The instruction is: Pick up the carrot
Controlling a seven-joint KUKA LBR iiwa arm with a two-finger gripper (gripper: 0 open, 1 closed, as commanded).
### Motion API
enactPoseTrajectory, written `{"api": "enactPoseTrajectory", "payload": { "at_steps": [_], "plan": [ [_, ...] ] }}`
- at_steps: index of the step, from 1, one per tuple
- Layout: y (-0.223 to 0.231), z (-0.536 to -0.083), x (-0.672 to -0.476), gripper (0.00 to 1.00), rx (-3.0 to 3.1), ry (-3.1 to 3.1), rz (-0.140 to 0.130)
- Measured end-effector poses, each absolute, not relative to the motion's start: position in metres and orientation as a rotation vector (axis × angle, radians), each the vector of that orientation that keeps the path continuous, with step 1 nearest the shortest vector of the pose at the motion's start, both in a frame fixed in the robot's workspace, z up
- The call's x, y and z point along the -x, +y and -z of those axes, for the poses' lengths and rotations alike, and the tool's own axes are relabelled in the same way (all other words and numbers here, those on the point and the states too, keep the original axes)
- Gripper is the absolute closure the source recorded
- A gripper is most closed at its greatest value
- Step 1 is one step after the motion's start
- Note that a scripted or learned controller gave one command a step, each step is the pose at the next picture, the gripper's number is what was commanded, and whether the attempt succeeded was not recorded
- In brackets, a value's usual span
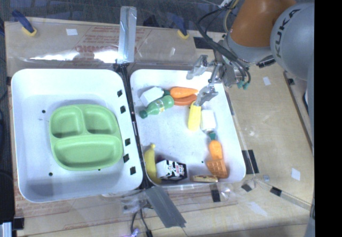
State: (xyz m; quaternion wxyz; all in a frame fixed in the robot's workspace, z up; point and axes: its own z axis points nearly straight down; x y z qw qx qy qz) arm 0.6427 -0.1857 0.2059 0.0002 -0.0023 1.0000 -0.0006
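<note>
Grey arm [299,27], "KUKA" lettering

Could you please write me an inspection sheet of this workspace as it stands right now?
Surface: two white bins; left bin holds a green divided plate.
Job's things: carrot lies in the right bin, near its right wall.
Clutter: green bottle, yellow block, banana, orange hot dog, milk carton.
Grippers: tool over the right bin's upper part, above the yellow block, away from the carrot.
Cables: black cables along the wrist.
Surroundings: wooden bench, tape marks.
</note>
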Motion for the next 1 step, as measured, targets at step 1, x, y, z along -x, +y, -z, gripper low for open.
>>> {"api": "enactPoseTrajectory", "payload": {
  "at_steps": [1],
  "plan": [
    [-0.2062,-0.0912,-0.5906,0.00,0.057,3.142,0.000]
  ]
}}
